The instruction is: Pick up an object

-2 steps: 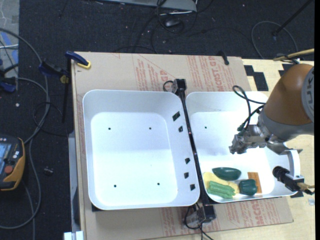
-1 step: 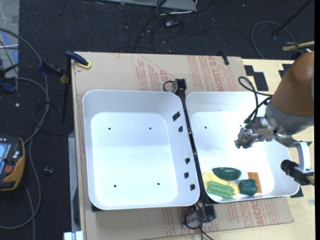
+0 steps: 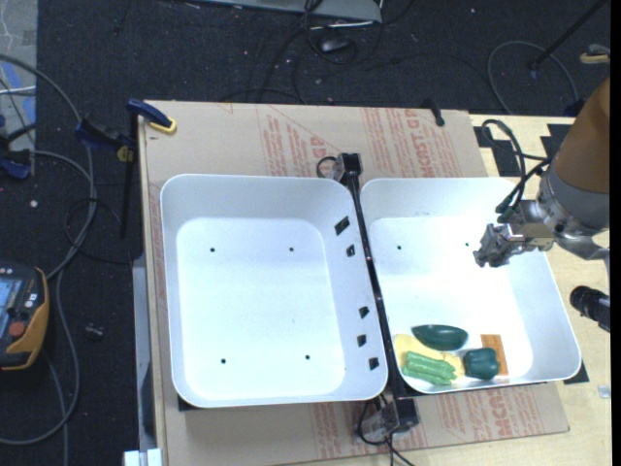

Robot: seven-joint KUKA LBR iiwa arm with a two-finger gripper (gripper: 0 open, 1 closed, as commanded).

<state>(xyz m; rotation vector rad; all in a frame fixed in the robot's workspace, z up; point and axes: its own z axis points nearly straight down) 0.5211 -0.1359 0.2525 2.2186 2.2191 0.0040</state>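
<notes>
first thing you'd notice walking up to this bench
Probably the cluster of green objects huddled in the near corner of the right bin, with a small orange piece beside them. Next, the gripper hanging over that bin's far side, well apart from the cluster. The left bin is a broad white expanse beside it.

Red printed lettering on the cardboard sheet (image 3: 291, 129), too blurred to read

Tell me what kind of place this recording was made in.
Likely a robotics lab: two white bins on a cardboard-covered bench, loose cables on dark carpet, and the robot arm's claw above the right bin.
</notes>
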